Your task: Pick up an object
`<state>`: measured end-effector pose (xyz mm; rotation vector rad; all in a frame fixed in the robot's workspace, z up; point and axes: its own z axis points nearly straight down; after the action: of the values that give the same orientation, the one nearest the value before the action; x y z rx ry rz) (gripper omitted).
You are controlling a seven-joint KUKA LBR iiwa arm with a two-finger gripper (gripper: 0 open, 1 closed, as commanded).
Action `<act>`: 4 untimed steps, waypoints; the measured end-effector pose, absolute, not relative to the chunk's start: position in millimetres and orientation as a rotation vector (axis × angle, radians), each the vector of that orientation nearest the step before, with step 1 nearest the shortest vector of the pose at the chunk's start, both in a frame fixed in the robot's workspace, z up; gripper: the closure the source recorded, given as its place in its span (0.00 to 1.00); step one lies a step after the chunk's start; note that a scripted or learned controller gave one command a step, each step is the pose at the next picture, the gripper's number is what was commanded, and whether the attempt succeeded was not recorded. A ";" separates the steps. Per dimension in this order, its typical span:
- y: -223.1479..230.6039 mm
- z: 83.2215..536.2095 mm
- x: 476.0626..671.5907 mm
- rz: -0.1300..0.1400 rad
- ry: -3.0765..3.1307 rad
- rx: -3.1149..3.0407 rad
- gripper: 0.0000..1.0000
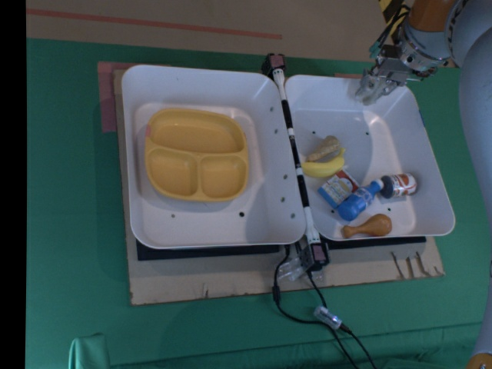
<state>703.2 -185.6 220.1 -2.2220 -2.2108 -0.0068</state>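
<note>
The objects sit in the right bin (400, 141), bunched in its lower half, right of frame centre. A banana (324, 167) lies nearest the divider, with a tan lump (326, 147) touching its upper side. Just below it is a small carton (336, 188), red and blue, and pressed against that a blue bottle (358, 203) lying on its side, cap pointing up and right. Right of the cap rests a small can (398, 184), red and white, also tipped over. Lowest of all, near the bin's bottom rim, lies a drumstick (368, 225), brown, lengthwise left to right.

Up at the upper right of the frame, the gripper (374, 88) hangs over the top rim of that same bin, well apart from the whole cluster. Nothing is between its fingers; whether they are spread or closed, I cannot tell from here. The arm (453, 14) comes in from the top right corner, orange band above the wrist.

Over on the left, the left bin (200, 91) holds a yellow tray (197, 154) with three compartments. Both bins rest on cardboard (207, 283) on a green cloth (69, 206). Cables (307, 298) trail out below the divider.
</note>
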 end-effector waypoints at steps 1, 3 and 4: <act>-188.6 314.4 701.9 -0.010 -2.227 -2.240 1.00; -180.6 394.0 700.6 -0.009 -2.225 -2.240 1.00; -187.8 393.5 700.4 -0.007 -2.225 -2.241 1.00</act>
<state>700.4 -187.8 393.5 -2.2405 -2.2255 -0.0069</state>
